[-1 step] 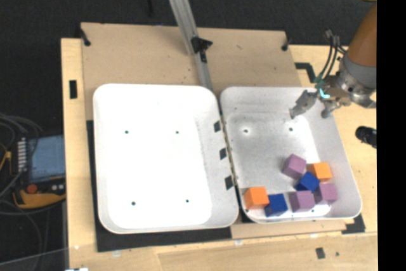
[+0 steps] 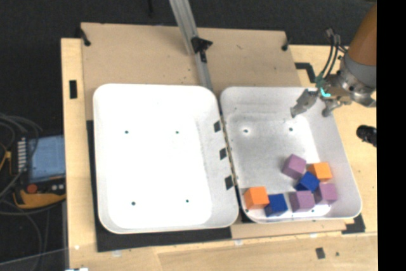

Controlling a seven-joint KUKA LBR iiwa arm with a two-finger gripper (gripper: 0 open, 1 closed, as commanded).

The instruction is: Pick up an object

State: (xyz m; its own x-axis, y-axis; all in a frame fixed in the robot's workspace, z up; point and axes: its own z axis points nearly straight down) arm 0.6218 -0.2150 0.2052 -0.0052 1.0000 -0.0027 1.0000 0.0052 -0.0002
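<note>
Several small blocks lie in the right bin (image 2: 266, 136), gathered at its near right corner. A purple block (image 2: 294, 165) sits highest in the group, with a blue block (image 2: 309, 181) and an orange block (image 2: 321, 170) beside it. Along the near wall are another orange block (image 2: 256, 197), a blue block (image 2: 276, 205) and two more purple blocks (image 2: 302, 200) (image 2: 328, 191). My gripper (image 2: 315, 103) hangs open over the bin's far right corner, well apart from the blocks, with nothing between its fingers (image 2: 304, 102).
The left bin (image 2: 155, 155) lies beside the right one. A slanted metal rail (image 2: 184, 13) runs from the top down to the gap between the bins. A blue device and cables (image 2: 38, 165) sit off the bench at the left.
</note>
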